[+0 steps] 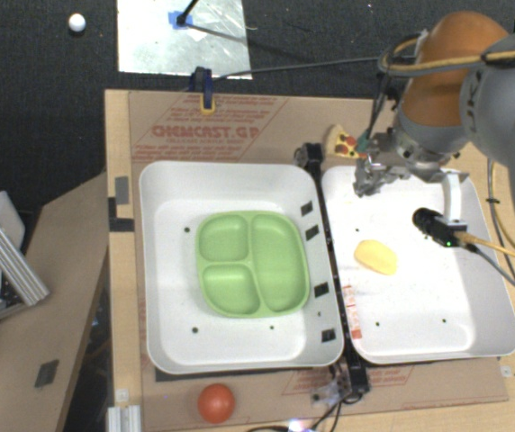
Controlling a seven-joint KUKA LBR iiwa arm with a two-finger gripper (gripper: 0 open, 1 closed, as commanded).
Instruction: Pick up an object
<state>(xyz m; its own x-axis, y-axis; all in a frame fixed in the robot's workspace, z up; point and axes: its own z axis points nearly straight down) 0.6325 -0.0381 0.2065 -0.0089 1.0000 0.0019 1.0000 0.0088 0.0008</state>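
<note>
Tool (pixel 367 184) above right bin's far edge; yellow object (pixel 376 257) near, apart.

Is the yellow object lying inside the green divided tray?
No. The yellow object lies on the floor of the right bin, while the green tray sits in the left bin.

Red block letters printed on the flat brown cardboard sheet (pixel 230 124) lying under the two white bins read "CHEMCAST GP", set inside a thin red diamond-shaped outline. Smaller red print sits above and below that word, but it is too fine to read. No other lettering is legible.
</note>
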